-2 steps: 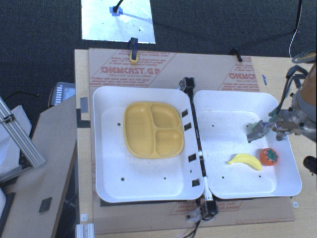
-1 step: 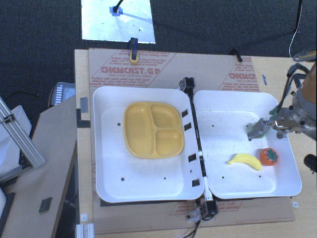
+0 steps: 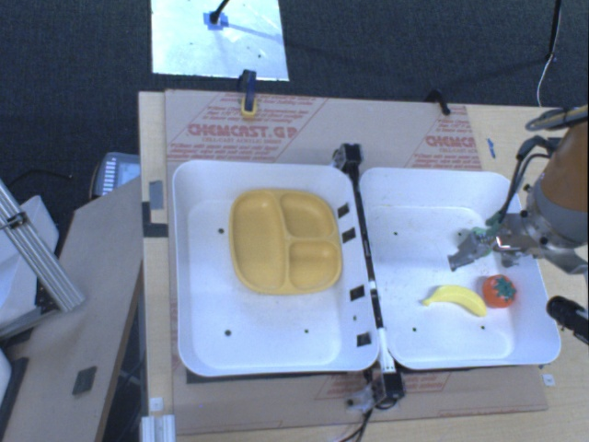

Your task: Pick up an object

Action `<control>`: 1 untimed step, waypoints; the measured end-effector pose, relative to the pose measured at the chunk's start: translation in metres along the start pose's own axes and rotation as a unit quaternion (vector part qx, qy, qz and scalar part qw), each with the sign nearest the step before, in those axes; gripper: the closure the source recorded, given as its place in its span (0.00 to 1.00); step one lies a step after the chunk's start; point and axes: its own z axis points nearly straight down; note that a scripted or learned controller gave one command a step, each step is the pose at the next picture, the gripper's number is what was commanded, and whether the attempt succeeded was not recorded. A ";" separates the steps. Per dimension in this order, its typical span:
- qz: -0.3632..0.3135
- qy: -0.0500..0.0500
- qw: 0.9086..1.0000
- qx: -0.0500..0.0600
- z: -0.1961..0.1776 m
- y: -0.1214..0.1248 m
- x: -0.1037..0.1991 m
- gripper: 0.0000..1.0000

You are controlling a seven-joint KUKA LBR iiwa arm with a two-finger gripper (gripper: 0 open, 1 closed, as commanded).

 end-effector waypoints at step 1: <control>0.000 0.001 1.000 0.001 0.063 0.000 0.003 0.00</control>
